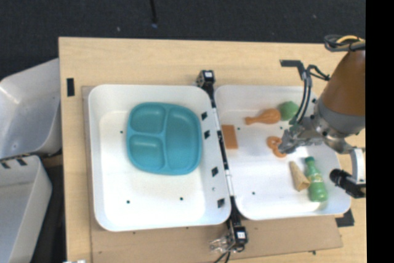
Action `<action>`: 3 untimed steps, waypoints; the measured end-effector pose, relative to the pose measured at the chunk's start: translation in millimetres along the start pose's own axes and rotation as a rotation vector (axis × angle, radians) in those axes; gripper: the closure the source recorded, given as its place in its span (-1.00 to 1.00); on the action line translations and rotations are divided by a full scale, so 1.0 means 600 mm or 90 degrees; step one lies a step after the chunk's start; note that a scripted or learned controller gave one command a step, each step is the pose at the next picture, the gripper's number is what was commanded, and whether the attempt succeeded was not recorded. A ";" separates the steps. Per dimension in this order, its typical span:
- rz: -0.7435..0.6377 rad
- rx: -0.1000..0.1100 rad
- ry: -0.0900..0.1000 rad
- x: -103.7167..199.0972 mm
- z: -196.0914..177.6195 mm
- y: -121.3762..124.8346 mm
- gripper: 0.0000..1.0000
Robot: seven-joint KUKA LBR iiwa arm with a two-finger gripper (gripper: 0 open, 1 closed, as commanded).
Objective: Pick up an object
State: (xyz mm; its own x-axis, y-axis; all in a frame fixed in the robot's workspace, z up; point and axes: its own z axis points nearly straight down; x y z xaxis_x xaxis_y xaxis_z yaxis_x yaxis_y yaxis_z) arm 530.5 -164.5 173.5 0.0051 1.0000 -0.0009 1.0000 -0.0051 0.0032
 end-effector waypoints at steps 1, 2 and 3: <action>-0.005 -0.002 0.000 0.001 -0.074 0.011 1.00; -0.006 -0.003 -0.001 -0.001 -0.158 0.014 1.00; -0.009 0.000 0.001 0.098 -0.161 0.045 1.00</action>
State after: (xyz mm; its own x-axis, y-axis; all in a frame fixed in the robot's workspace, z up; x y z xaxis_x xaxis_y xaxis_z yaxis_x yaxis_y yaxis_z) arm 557.2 -105.9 270.0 -0.0084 1.0000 0.0009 1.0000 0.0084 0.0024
